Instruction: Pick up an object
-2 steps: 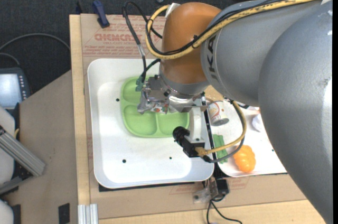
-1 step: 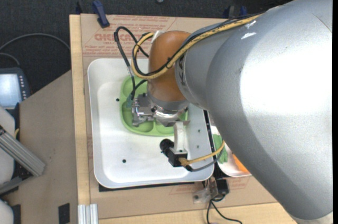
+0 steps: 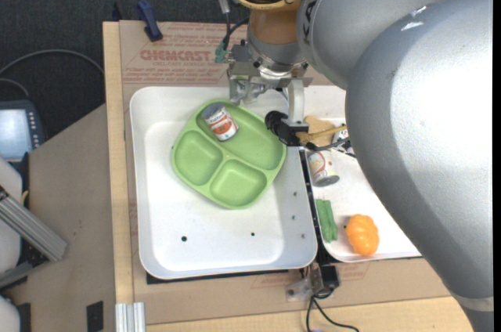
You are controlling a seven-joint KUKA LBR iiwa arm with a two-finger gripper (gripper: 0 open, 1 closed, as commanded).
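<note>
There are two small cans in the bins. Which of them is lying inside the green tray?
The small can with the red label, lying in the top compartment of the green divided plastic tray in the left white bin. The other can, with a white label, lies in the right bin.

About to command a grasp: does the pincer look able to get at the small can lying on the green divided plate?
Probably yes. The can lies uncovered in the green plate's upper compartment, nothing on top of it, and the pincer hangs just beyond the plate's far rim.

a small red-labelled can lies in the upper compartment of a green divided plastic plate; the gripper hovers just above the plate's upper rim.
</note>
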